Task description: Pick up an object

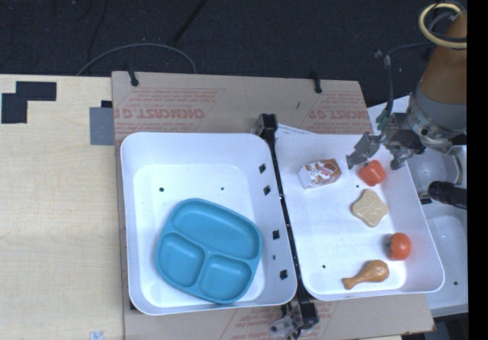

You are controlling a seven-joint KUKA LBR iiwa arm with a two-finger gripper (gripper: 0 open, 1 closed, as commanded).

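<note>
With its fingers spread open, the hand (379, 149) should drop straight over the small red piece (372, 173) near the right bin's (435, 258) far edge, then close.

The arm (446, 64) is cut off by the right edge — small carton's (320, 173) print too blurred to read.

Grey arm (436, 106) with orange band (446, 72) above wrist. Yellow-ringed cable loop (441, 24) above band. Dark metal gripper (379, 149) below wrist.
</note>
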